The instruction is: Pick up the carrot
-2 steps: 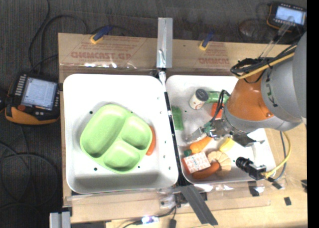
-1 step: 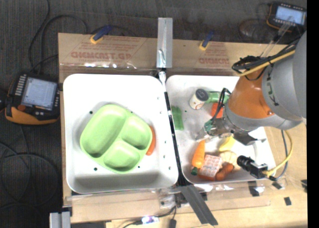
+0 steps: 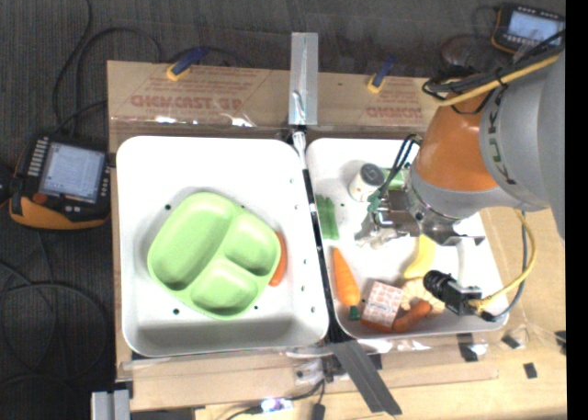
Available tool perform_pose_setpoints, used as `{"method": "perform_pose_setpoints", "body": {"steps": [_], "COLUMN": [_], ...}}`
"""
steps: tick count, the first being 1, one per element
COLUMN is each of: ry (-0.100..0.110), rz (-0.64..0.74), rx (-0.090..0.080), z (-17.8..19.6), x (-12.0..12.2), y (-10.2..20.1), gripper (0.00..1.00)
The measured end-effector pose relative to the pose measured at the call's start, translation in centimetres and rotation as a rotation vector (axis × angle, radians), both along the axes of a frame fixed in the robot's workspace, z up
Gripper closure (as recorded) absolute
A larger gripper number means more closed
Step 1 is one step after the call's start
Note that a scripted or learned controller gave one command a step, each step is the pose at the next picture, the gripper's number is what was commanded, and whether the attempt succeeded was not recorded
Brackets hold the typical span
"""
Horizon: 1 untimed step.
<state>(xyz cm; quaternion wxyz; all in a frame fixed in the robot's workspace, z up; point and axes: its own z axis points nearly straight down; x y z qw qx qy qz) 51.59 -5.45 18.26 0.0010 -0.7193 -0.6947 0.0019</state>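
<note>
Hovering over the right bin (image 3: pixel 323 163), the end effector (image 3: pixel 384 228) sits up-right of the carrot (image 3: pixel 345 278); can't tell its opening from this angle. Carrot lies w/ long axis roughly top-to-bottom, slightly tilted, near the bin's left wall. Same bin also holds a banana (image 3: pixel 419 260), small printed box (image 3: pixel 383 300), white cup (image 3: pixel 365 176). Left bin (image 3: pixel 129 244) holds a green divided tray (image 3: pixel 213 251), w/ an orange item (image 3: pixel 279 260) at its right edge.

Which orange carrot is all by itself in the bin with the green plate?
The carrot tucked against the green plate's right edge, in the left bin. The other carrot lies in the right bin.
</note>
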Motion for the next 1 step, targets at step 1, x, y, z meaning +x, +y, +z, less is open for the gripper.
{"method": "perform_pose_setpoints", "body": {"steps": [1], "ry": [0.003], "rz": [-0.268], "rx": [0.000], "z": [-0.05], "x": [-3.38], "y": [3.71], "gripper": [1.00]}}
